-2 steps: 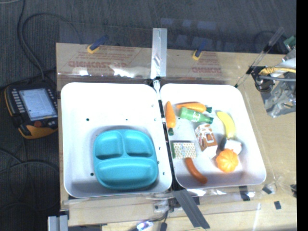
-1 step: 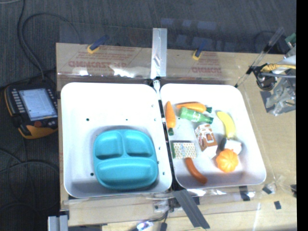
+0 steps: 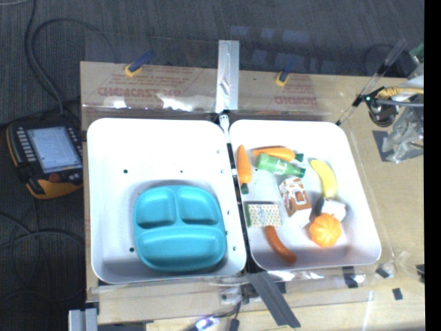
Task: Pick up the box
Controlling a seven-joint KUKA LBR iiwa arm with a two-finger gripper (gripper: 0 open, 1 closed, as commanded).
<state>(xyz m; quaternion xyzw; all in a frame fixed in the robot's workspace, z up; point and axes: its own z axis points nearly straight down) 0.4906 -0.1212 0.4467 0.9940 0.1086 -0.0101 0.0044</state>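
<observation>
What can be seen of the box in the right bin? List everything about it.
The box is a small carton, white with a reddish-brown picture on its upper face, apparently printed cardboard; the print is too small to read. It lies flat and slightly turned near the middle of the right bin. The green bottle lies just above it, the patterned packet at its lower left, and the orange fruit at its lower right. Whether these touch it cannot be told. It looks closed and undamaged.

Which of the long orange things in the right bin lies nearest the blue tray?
The carrot along the divider; the sausage-like piece lies farther right, toward the front.
</observation>
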